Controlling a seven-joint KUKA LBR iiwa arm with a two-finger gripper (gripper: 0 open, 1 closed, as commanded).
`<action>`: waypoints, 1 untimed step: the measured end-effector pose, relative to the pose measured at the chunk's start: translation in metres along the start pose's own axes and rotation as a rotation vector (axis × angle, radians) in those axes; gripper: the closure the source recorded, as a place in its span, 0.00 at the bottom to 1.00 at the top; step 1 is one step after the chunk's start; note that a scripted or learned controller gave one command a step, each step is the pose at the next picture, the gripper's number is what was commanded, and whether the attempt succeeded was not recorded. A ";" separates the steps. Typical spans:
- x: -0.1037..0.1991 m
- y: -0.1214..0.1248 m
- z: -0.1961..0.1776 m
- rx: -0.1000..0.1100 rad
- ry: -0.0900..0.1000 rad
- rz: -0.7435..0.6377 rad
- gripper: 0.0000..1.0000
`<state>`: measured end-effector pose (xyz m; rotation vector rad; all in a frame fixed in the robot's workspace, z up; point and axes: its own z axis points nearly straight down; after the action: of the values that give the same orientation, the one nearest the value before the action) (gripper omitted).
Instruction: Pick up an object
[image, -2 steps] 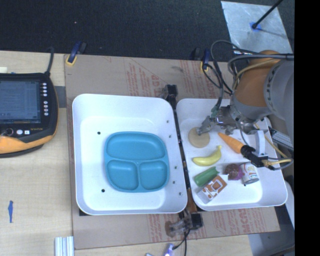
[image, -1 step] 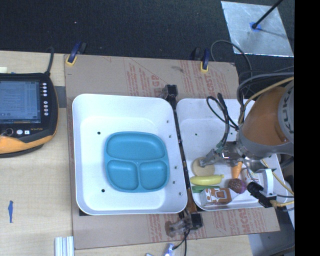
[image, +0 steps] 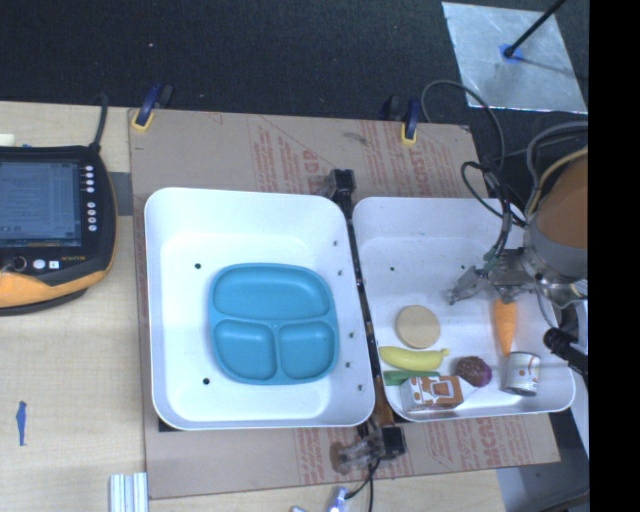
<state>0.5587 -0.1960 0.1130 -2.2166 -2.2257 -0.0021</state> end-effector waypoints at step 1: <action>-0.016 0.084 -0.078 0.000 -0.002 0.001 0.00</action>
<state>0.6430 -0.2123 0.1911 -2.2183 -2.2259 0.0005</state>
